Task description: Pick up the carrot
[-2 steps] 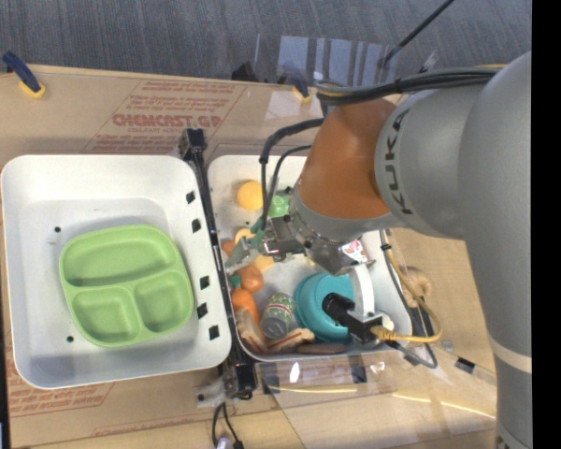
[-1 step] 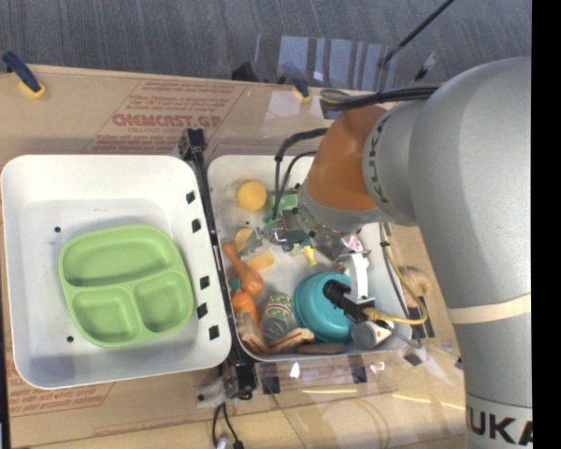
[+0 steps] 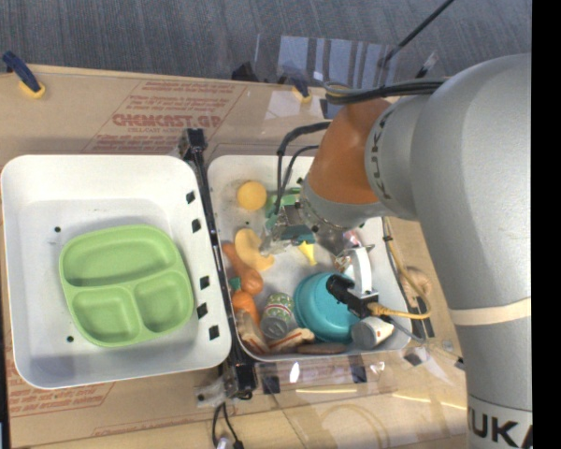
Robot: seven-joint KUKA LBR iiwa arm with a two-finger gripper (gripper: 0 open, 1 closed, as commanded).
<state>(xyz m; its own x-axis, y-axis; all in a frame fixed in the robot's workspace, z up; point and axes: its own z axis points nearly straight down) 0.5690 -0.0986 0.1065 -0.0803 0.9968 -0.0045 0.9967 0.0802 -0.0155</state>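
Note:
The carrot, a slim orange piece, lies slantwise along the left wall of the right bin, among other toy food. My gripper hangs low over the middle of that bin, just right of and slightly behind the carrot, beside a pale yellow piece. The arm's orange band and grey wrist hide the bin's back right part. Nothing can be made out held in the gripper.
A yellow ball sits at the back of the right bin. A teal kettle, a small can and a round orange piece crowd its front. The left bin holds a green divided tray.

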